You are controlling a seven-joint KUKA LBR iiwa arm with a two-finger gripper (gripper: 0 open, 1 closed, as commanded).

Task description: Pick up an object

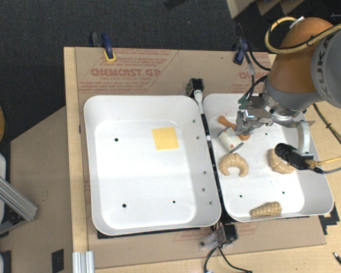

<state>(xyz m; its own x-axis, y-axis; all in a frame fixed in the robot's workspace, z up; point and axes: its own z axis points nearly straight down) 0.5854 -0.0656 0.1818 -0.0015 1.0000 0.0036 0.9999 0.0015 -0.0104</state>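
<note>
My two-finger gripper [244, 120] hangs directly over the small orange carrot-shaped piece [229, 122]; finger spacing cannot be determined.

Brown board-topped bench [131, 67] — two shallow white bins side by side, left bin [102, 169] and right bin [307, 201].

grey arm [329, 67], orange band, yellow cable [278, 30]

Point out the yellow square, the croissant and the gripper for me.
yellow square [165, 138], camera view, its flat middle, in the left bin.
croissant [233, 164], camera view, top of its curved body.
gripper [242, 127], camera view, the tip region above the right bin.
</note>
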